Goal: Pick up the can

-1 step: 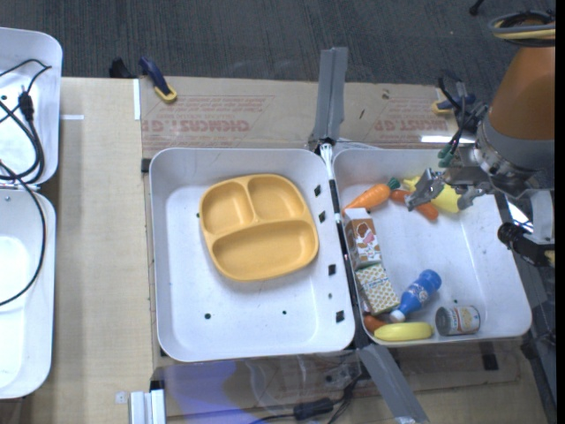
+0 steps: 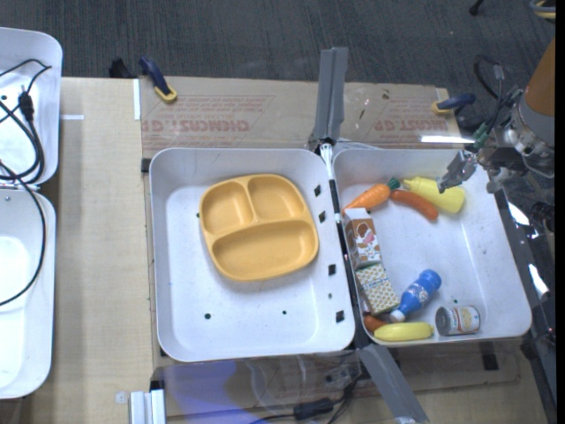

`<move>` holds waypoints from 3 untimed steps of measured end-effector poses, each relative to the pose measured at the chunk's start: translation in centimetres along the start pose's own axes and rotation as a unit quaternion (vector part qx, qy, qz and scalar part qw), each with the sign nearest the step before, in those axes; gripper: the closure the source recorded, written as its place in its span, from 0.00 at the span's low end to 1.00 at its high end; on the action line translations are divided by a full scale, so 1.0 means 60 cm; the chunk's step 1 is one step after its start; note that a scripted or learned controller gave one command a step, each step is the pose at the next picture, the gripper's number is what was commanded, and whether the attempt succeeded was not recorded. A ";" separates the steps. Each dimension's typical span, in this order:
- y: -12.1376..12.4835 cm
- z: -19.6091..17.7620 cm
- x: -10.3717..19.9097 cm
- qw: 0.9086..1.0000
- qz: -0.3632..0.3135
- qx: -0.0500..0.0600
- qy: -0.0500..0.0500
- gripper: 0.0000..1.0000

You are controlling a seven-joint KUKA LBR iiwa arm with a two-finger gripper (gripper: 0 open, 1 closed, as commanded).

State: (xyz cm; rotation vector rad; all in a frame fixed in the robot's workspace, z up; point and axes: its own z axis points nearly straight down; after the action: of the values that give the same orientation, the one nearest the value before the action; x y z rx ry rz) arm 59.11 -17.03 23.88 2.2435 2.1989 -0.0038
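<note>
Dark carpet runs behind your bench [image 2: 97, 237], where two white bins sit side by side. Your left bin [image 2: 177, 325] carries a yellow divided plate [image 2: 259, 226]. Your right bin [image 2: 508, 272] holds the clutter: a carrot [image 2: 371, 196], an orange-red piece [image 2: 415, 204] touching a yellow toy [image 2: 437, 193], a carton [image 2: 364, 241] with a cracker box [image 2: 377, 286] below it, a blue bottle [image 2: 418, 294] and a banana [image 2: 403, 331].

Your can [image 2: 457, 320] lies on its side in the near right corner of the right bin, just beside the banana and close to the bin's front wall. The bottle is near it but apart.

Your gripper [image 2: 457, 171] hangs over the far side of that bin, above the yellow toy and well apart from the can. I cannot tell how it is set; nothing shows held in it.

Judging by its look, the can is small, stiff and probably light, with a smooth round wall that may roll or slip. You would do best to close across the curved body at its middle, coming straight down, and watch the bin wall and banana for room.
</note>
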 end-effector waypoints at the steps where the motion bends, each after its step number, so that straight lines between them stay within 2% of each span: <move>1: -0.184 0.208 -0.028 0.995 -0.101 -0.005 0.000 0.00; 2: -0.074 0.247 -0.016 0.999 -0.040 0.000 0.001 0.00; 3: -0.015 0.246 0.020 0.999 0.034 0.000 0.000 0.00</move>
State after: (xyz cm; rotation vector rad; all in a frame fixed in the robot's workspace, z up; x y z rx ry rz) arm 58.22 -15.83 9.10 2.3179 2.1208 -0.0023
